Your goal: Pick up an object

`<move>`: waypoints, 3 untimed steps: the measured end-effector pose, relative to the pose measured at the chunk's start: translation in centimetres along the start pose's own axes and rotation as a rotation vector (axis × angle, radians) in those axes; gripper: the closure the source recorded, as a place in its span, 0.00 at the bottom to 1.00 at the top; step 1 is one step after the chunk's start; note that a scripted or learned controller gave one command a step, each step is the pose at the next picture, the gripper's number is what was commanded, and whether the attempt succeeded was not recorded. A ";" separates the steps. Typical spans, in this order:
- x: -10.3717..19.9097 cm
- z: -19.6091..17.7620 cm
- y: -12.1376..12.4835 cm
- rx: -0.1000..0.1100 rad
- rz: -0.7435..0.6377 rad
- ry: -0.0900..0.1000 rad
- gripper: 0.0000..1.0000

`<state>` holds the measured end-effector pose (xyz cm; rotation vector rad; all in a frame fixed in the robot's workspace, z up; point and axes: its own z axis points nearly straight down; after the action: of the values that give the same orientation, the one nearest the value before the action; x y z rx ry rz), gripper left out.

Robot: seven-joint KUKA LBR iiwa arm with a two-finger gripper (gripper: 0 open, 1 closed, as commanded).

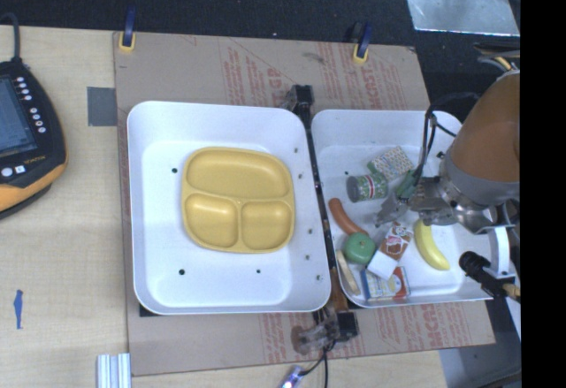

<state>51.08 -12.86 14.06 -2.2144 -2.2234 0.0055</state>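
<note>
Aiming for one item in the cluttered right bin (329, 167), we are keeping the gripper (398, 209) centred over the banana (431, 247); we cannot tell its state.

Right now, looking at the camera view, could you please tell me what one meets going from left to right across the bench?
Teach pendant → left bin → yellow divided plate → hot dog → grey can → banana
</note>
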 end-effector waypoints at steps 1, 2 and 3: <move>2.2 5.0 -3.5 0.000 -0.001 0.001 0.00; 2.1 3.9 -3.4 0.000 -0.005 0.000 1.00; 7.5 -5.2 4.7 -0.002 0.000 0.001 1.00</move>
<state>55.77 -5.33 19.19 -2.2151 -2.2241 0.0020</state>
